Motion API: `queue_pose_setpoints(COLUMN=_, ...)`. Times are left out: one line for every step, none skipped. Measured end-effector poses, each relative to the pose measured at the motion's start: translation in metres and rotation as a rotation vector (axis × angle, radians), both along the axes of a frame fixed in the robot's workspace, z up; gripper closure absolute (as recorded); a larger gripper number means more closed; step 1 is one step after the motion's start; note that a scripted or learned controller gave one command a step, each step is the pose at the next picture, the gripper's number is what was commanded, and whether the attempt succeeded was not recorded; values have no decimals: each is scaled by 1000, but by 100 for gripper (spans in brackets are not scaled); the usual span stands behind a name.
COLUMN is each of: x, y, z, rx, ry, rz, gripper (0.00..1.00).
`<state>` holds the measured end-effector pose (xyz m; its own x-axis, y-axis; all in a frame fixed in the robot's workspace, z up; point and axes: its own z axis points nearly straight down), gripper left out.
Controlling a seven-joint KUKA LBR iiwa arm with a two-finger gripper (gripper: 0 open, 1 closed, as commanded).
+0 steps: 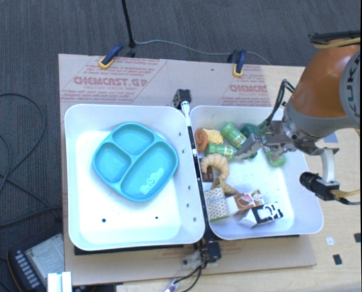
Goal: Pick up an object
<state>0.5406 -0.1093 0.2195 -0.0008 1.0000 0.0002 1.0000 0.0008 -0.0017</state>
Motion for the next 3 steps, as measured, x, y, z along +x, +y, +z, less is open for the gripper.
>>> queue_pose_setpoints(x=-24, y=3, z=-129, rx=-1, ry=-3, rz=-1, gripper=0)
queue_pose_setpoints(x=-53, y=-30, z=-131, rx=-2, ry=-13, rz=0, gripper=0)
queue_pose_setpoints(x=32, y=-35, z=-131, rx=-3, ry=-12, rz=0, gripper=0)
